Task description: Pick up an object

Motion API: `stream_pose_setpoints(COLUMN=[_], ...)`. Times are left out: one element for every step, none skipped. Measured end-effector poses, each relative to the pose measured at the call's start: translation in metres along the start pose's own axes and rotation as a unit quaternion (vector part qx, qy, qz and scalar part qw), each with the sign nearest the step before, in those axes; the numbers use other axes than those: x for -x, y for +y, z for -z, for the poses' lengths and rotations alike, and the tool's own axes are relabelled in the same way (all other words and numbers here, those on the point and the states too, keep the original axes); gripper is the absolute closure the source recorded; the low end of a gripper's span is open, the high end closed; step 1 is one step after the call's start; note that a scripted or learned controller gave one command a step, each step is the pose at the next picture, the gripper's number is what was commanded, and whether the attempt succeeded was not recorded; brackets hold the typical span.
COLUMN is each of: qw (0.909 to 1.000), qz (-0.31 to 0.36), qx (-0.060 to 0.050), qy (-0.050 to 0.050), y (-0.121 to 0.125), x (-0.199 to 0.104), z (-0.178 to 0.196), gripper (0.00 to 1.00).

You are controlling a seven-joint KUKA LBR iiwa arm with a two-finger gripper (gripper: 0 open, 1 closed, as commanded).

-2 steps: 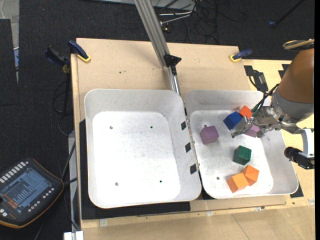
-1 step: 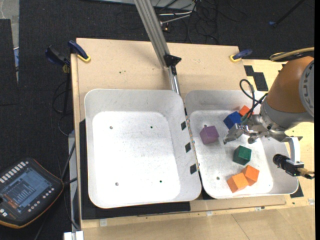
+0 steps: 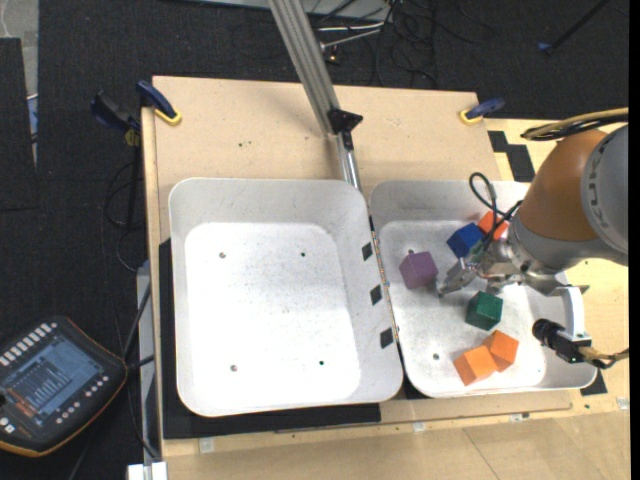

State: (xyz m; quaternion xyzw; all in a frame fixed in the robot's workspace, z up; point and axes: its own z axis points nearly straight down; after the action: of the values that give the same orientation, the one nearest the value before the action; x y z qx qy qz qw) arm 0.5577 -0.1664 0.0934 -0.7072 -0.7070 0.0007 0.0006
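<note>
Reaching in from the right, arm [image 3: 570, 208] hangs over the right bin [image 3: 420, 373], jaw state unclear

A: What's around the bench?

B: A teach pendant [image 3: 50, 383] sits on the dark floor at the near left. Blue-and-yellow clamps grip the board's far corners, one left [image 3: 158, 103], one right [image 3: 481, 110].

A: And up top?

B: A metal pole [image 3: 305, 48] slants in from the far side, with cables [image 3: 385, 18] tangled on the floor beyond it.
</note>
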Motion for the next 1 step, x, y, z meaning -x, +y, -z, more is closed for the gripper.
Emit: stream_pose_setpoints(qw=[1.0000], qz=[0.000], qx=[0.002], qy=[0.000], y=[0.0010], x=[0.0001], z=[0.0121], gripper=[1.00])
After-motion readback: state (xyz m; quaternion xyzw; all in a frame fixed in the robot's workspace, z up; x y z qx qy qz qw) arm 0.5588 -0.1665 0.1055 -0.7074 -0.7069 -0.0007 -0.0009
